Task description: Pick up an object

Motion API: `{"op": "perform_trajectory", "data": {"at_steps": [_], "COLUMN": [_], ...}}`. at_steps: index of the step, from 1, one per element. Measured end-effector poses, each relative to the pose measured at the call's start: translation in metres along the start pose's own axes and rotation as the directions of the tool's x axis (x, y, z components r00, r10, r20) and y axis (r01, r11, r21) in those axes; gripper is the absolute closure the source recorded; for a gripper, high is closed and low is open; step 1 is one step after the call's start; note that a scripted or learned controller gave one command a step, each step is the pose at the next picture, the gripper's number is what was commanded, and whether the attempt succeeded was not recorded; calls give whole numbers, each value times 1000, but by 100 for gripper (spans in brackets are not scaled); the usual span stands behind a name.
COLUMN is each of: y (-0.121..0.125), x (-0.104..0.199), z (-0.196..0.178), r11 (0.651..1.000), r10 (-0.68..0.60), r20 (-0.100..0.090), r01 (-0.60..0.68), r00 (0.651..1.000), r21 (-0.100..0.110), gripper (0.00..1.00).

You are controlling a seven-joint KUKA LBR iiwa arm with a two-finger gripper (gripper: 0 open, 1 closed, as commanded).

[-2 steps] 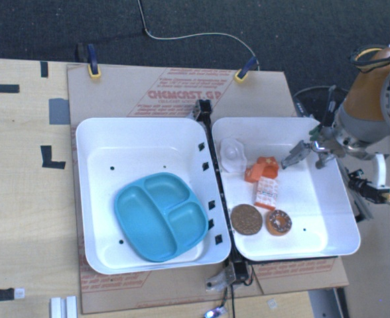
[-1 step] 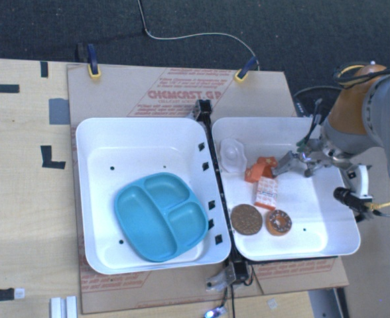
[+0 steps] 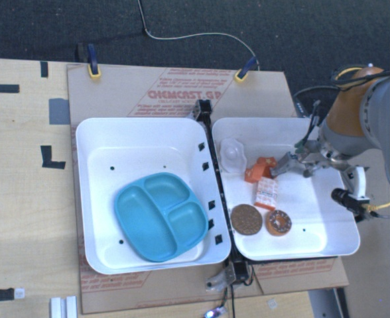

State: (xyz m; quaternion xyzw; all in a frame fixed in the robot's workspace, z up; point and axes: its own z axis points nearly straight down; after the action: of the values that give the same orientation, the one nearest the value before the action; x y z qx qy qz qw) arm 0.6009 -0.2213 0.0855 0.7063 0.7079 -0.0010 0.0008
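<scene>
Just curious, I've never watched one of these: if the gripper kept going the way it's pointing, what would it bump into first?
Probably the orange object. The gripper points left across the right bin, and that object lies just ahead of it. Its height above the bin is hard to judge, so it might pass over.

Right bin (image 3: 314,244): floor open from 3 to 6 o'clock. Obstacles cluster toward 9 o'clock: clear cup (image 3: 232,154), orange item (image 3: 256,171), red-and-white packet (image 3: 266,193), brown disc (image 3: 247,219), doughnut (image 3: 278,222). Left bin (image 3: 95,144): blue divided plate (image 3: 160,215) fills 5 o'clock; the 12 o'clock floor is open.
</scene>
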Motion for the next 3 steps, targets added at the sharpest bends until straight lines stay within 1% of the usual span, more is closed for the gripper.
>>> {"op": "perform_trajectory", "data": {"at_steps": [1,2,3], "y": [1,8,9], "x": [0,2,3], "z": [-12,-74,-124], "r11": [1000,1000,1000], "r10": [-1,0,0], "r20": [3,-1,-1], "r01": [1,0,0], "r00": [1000,1000,1000], "r21": [-4,-5,-4], "gripper": [100,100,100]}}
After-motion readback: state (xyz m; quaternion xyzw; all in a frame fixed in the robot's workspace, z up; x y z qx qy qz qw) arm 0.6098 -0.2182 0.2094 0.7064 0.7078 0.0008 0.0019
